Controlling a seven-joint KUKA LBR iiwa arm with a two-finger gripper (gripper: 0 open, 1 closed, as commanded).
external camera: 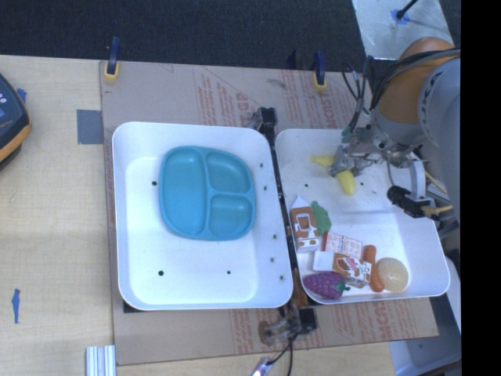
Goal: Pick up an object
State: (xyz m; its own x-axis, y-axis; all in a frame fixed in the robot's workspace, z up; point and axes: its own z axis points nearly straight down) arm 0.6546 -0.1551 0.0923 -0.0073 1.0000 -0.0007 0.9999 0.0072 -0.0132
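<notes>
The tool [345,165] is down in the right bin [407,229], over a banana [342,178] that lies right under its tip; I cannot tell its state. Below it sit a carton [304,224], grapes [324,285] and a bun [391,273]. Left, a blue tray [207,192].

Even bright light, slightly soft focus

1. Two shallow white plastic bins, left [133,210] and right [415,249]: smooth, with a soft sheen.
2. Turquoise divided plastic tray [207,192]: smooth, semi-matt.
3. Brown cardboard sheet with red print [196,92] beneath: matt, papery.
4. Pale wooden benchtop [47,233]: matt, faint grain.
5. Yellow banana-shaped toy [345,182]: smooth plastic look.
6. Grey arm with orange band [419,77]: glossy shell.
</notes>
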